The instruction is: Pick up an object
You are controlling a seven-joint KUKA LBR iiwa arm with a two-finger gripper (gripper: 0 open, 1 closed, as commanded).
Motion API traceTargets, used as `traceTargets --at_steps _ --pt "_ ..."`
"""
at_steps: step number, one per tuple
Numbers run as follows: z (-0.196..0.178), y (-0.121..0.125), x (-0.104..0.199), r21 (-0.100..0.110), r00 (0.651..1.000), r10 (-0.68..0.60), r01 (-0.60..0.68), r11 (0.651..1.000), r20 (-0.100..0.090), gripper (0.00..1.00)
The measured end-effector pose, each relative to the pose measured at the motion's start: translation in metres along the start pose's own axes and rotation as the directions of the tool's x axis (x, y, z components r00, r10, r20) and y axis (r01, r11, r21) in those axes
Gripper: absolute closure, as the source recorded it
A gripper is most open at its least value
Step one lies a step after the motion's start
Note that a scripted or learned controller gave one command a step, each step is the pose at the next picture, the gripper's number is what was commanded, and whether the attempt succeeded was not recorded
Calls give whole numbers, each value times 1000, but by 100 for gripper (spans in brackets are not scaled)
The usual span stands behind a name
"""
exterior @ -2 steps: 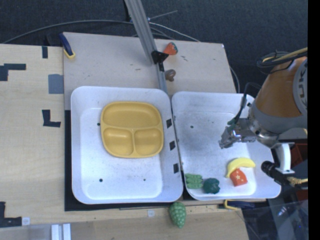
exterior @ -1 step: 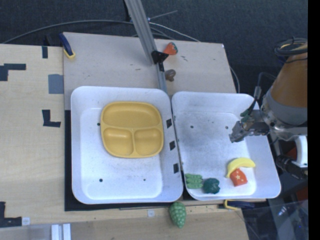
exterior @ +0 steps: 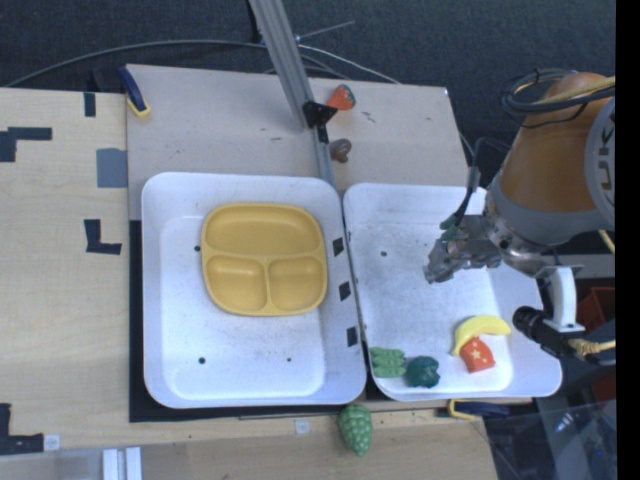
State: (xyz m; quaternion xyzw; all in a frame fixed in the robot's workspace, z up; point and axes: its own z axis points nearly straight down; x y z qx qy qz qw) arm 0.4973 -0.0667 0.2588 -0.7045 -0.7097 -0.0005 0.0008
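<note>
My gripper (exterior: 440, 268) hangs over the middle of the right bin (exterior: 400, 218), reaching in from the right. Nothing shows between its fingers. Near the bin's front right corner lie a yellow banana (exterior: 482, 327) and a red strawberry-like piece (exterior: 478, 355), touching each other. Along the front edge sit a light green toy (exterior: 387, 361) and a dark green broccoli-like piece (exterior: 423, 371), side by side. All of these lie nearer the camera than the gripper, apart from it.
The left bin (exterior: 165, 268) holds a yellow divided plate (exterior: 265, 258). A green grape-like toy (exterior: 354, 427) lies on the bench in front of the bins. A metal pole (exterior: 285, 48) slants up behind the bins, with small objects (exterior: 341, 98) near its base.
</note>
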Motion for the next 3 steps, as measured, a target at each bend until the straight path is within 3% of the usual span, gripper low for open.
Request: traceTargets --at_steps 3 --pt "12 16 152 2 1000 0 0 1000 2 100"
